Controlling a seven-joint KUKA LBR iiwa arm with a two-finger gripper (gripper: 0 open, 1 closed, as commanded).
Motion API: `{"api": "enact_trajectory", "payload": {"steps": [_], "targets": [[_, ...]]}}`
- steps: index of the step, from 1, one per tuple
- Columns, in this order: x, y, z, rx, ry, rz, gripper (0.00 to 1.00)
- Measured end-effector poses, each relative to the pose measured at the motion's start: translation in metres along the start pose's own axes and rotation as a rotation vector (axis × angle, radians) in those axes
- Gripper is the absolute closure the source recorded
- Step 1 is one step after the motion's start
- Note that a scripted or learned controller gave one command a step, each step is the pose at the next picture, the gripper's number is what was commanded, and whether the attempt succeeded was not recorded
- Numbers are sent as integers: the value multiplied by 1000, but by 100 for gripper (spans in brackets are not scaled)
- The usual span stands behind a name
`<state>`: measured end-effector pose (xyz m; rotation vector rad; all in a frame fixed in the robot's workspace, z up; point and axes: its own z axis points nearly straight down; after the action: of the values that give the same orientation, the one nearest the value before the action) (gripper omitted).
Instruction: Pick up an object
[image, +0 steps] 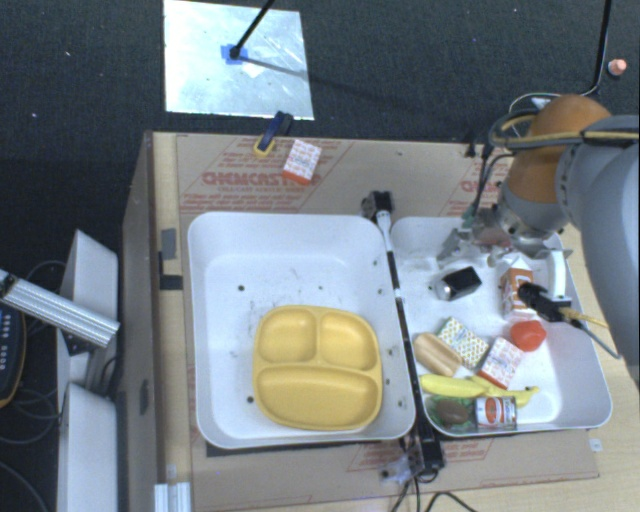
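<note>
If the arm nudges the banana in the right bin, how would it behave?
The banana is curved, so it would probably pivot rather than roll. It looks smooth, perhaps slippery. Crowded by the hot dog and can, it would likely shove them.

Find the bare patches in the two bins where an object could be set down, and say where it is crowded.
Left bin: bare floor above and left of the yellow tray. Right bin: a small bare patch near the divider, above the black object. Crowded at the banana, can and tomato.
</note>
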<state>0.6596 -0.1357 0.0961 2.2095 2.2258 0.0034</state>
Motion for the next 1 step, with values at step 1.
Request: {"api": "enact_trajectory", "payload": {"steps": [1], "targets": [[16, -44, 12, 5, 2, 6, 0]]}}
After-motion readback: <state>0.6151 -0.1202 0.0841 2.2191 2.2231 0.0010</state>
